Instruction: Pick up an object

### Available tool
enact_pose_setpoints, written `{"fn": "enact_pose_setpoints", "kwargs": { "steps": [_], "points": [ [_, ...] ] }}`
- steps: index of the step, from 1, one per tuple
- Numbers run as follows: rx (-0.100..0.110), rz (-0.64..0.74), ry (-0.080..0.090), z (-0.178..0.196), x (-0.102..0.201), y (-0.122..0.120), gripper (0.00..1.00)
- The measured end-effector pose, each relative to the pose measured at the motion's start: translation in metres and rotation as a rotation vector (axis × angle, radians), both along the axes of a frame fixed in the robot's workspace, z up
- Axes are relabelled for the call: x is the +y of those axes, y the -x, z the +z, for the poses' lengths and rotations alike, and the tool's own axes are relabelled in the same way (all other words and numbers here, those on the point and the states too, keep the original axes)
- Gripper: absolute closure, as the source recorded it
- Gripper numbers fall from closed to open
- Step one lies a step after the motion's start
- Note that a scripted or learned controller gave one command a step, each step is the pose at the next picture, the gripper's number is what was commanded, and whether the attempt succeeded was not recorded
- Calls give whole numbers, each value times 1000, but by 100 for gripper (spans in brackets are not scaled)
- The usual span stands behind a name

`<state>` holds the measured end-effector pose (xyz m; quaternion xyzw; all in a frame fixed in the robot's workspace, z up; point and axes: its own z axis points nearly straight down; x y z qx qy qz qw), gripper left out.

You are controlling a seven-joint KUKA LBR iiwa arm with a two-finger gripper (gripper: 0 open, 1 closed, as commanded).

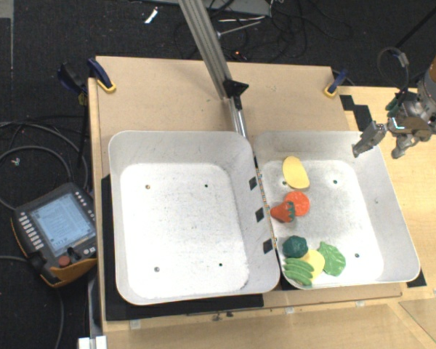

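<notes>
The right bin (370, 195) holds several toy foods along its left side. A yellow oval piece (296, 171) lies farthest back. Below it sit an orange-red round piece (298, 201) and a red strawberry-like piece (283, 211). Near the front edge cluster a dark green piece (295, 246), a small yellow piece (314, 259), a light green leafy piece (332, 259) and a green pod (299, 271). My gripper (384, 141) hovers over the bin's back right corner, fingers spread open, with nothing between them. It is well to the right of all the toys.
The left bin (131, 195) lies beside the right one. A slanted metal pole (207, 42) crosses the bench from the top to the bins' junction. Clamps (102, 78) mark the bench's back corners. A teach pendant (54, 227) lies on the floor at left.
</notes>
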<state>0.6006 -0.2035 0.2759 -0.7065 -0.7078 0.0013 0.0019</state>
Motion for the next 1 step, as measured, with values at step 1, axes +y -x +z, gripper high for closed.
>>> {"fn": "enact_pose_setpoints", "kwargs": {
  "steps": [1],
  "points": [
    [-4, 2, 2, 3, 0, -1, 0]
  ]
}}
